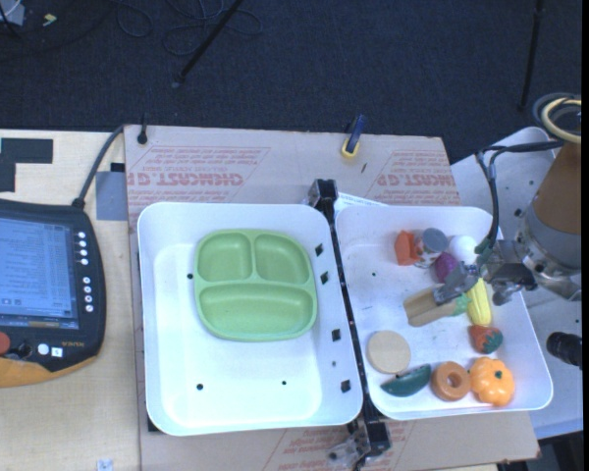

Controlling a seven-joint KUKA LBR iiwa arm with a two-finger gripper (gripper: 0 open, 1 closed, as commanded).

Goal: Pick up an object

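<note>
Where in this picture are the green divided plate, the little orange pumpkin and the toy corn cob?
green divided plate [255, 287]: camera view, on the ridge between its compartments.
orange pumpkin [492, 381]: camera view, middle of its body.
corn cob [480, 303]: camera view, middle of its yellow kernels.

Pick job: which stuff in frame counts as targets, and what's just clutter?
In play:
gripper
right bin
corn cob
wooden block
purple toy
round biscuit
doughnut
small pumpkin

Lying about:
left bin
green divided plate
control pendant
blue and yellow clamp
</note>
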